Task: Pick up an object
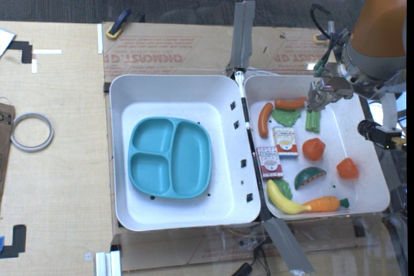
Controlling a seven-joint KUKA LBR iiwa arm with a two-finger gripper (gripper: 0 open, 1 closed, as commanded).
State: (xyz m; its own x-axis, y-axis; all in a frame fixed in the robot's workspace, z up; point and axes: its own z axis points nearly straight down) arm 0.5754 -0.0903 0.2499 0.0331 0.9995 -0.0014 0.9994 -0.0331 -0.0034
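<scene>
Banana (282,198): lies at the near edge of the right bin (374,198), touching the carrot (321,205). You can judge it a light, smooth, curved toy; take it across its middle.
Carrot: lies along the near wall with its green tip to the right. It tapers, so grip the thick end.
Melon slice (310,177): sits just behind the carrot; its wedge faces are likely to slip.
Cartons (270,161): two small boxes, one beside the divider and one (285,141) just behind it. They look stiff and flat-sided, so you can expect the surest hold across their narrow sides.
Round fruits: one (313,148) mid-bin, one (347,169) nearer the right wall. They may roll under the jaws.
Green stick (313,120): the likeliest target; it hangs or stands directly beneath the gripper (318,100), towards the far side of the right bin. It looks light and rigid.
Gripper: low over the green stick. You cannot tell from this view whether it pinches it.
Far items: a sausage (264,119), a leaf (286,116) and an orange stick (289,103) lie close together near the divider.
Left bin (123,139): holds one blue tray (171,158) with three compartments.
</scene>
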